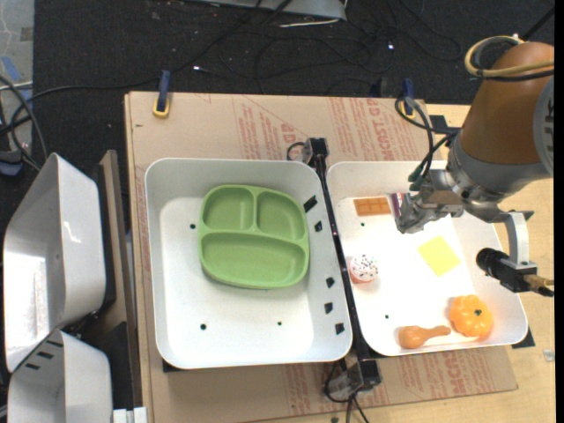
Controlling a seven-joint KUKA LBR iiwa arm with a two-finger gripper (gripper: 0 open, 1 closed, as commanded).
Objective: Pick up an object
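site: robotics lab | evidence: my clamped cardboard benchtop (264,122), loose cables (220,38) on dark floor, two white bins (167,263)

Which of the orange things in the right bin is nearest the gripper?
The flat orange rectangle at the bin's far edge, just left of the gripper. The orange pumpkin and the orange gourd-shaped piece lie at the near edge.

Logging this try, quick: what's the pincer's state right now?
Pincer: cannot be told; it hangs over the right bin beside the orange waffle piece.
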